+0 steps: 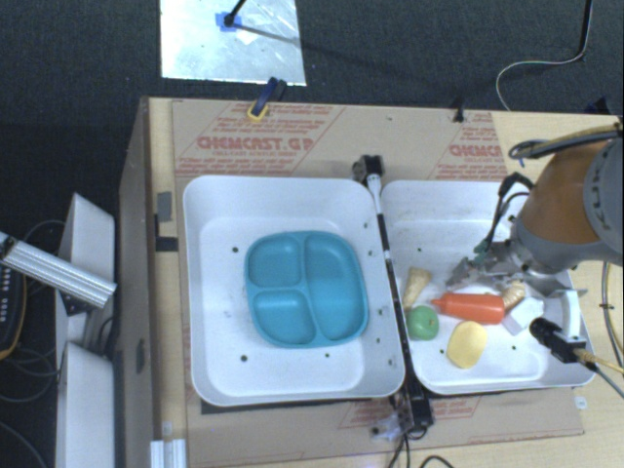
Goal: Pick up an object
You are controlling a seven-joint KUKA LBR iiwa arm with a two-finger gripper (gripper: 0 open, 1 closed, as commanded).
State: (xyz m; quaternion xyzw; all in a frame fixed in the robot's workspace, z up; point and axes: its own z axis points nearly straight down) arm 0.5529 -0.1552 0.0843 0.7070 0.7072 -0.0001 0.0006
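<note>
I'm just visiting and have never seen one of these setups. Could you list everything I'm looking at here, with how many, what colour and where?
Bins: two, white, side by side on the bench.
Divided tray: one, blue, middle of the left bin.
Carrot-like piece: one, orange, right bin, beside the gripper.
Round piece: one, green, right bin, near the divider.
Lemon-like piece: one, yellow, right bin, front.
Cone-like piece: one, cream, right bin, above the green one.
Foil-like sheet: one, silver, on the floor behind the bench.
Arm: one, grey with orange band, over the right bin.
Gripper: one, low in the right bin.
</note>
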